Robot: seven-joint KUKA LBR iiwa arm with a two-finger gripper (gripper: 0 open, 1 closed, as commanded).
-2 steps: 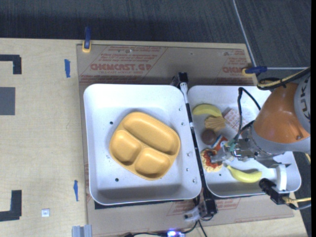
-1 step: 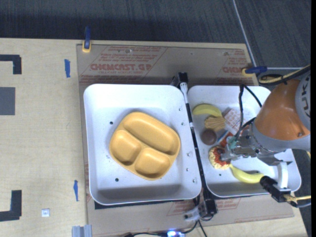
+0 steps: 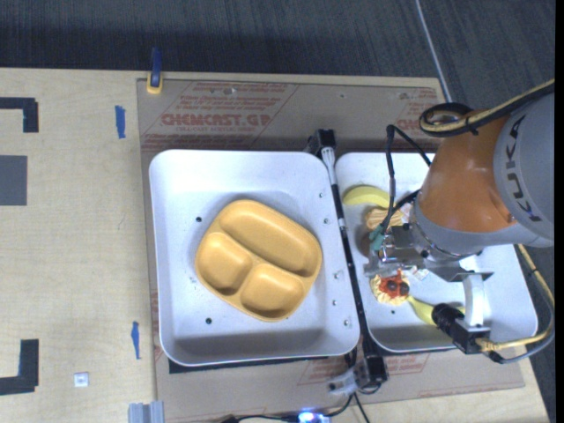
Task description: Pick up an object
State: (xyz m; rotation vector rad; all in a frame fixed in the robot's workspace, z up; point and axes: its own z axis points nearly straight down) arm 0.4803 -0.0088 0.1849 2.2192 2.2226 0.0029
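A yellow three-compartment plate [image 3: 256, 258] lies upside down in the left white bin [image 3: 176, 183]. In the right bin [image 3: 520, 311] my gripper [image 3: 388, 252] hangs low over a small cluster of objects. A pale yellow piece [image 3: 363, 196] lies just behind it, an orange and red item [image 3: 390, 285] just in front, and a yellow banana-like piece [image 3: 423, 308] beside that. The grey arm with its orange band [image 3: 465, 192] covers most of the right bin and hides the gripper's lower part.
A black clamp [image 3: 324, 141] sits at the back between the bins. Cables [image 3: 445, 117] loop above the arm. A black connector [image 3: 454, 324] hangs off the wrist near the right bin's front. Blue tape marks [image 3: 121, 122] dot the wooden bench on the left.
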